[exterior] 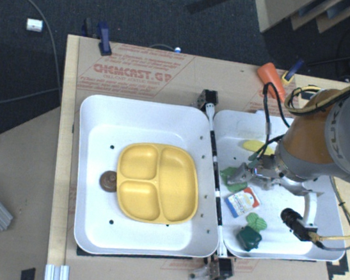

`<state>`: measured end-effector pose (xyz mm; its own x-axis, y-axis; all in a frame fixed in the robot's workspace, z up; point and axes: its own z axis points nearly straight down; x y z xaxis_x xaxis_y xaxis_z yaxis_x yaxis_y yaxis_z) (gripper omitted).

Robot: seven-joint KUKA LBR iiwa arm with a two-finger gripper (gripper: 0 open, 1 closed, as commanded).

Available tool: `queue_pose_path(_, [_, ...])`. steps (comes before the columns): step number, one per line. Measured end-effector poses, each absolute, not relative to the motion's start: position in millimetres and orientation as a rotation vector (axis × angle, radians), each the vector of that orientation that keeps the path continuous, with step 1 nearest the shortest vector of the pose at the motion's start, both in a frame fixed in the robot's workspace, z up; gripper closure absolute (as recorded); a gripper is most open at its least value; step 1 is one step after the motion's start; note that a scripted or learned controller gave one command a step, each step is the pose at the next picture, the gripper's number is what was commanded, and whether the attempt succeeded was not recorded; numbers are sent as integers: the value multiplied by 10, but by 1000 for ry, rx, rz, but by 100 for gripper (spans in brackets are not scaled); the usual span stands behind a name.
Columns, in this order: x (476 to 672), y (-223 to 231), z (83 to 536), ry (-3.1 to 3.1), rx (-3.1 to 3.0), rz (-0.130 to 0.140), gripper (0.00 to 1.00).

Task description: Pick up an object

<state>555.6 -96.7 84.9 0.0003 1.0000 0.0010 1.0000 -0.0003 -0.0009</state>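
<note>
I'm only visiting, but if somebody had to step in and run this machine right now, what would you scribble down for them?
Gripper: low in the right bin, beside a green item. Whether the jaws are open or shut cannot be told from this view, and nothing is visibly held.

Right bin things: a small red, white and blue packet, a light green piece, a dark green block, something yellow partly behind the arm.

Left bin: a yellow divided plate with a brown round thing at its left edge.

Done: the reach down. Left: a confirmed grasp and the lift.
</note>
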Motion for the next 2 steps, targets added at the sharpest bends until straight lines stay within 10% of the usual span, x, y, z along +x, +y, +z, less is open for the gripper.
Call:
queue_pose_path(1, [5564, -961, 953, -2222, -2222, -3, 100])
queue_pose_path(2, [5562, -960, 951, -2221, -2222, -3, 0])
